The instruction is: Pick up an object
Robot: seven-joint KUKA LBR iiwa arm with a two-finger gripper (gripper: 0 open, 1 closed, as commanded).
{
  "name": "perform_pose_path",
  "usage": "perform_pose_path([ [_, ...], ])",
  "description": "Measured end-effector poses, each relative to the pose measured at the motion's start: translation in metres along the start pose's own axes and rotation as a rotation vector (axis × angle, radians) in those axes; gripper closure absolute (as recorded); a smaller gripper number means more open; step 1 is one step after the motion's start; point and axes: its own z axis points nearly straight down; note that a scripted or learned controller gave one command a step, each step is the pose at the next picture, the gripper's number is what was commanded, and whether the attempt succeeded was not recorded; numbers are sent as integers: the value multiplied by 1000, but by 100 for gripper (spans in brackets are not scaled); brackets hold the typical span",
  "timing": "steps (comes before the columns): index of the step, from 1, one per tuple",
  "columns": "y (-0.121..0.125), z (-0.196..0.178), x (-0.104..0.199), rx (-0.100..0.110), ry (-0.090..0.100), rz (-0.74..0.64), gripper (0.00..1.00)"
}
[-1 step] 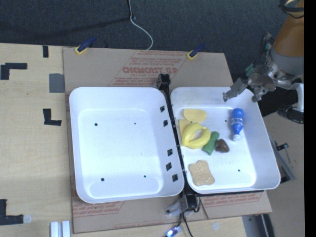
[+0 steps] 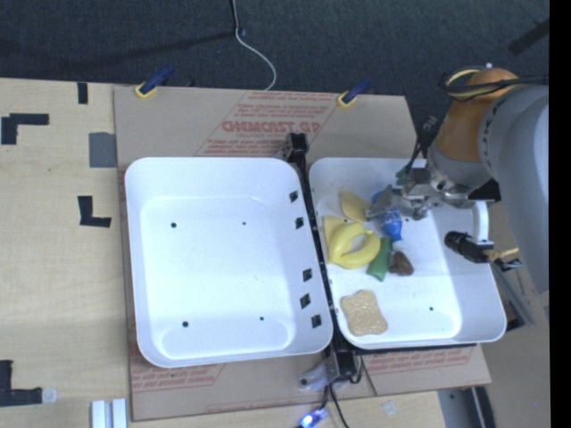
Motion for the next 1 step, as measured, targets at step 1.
perform_pose_path([
  [1,25,-5,9,-8,0,0,0],
])
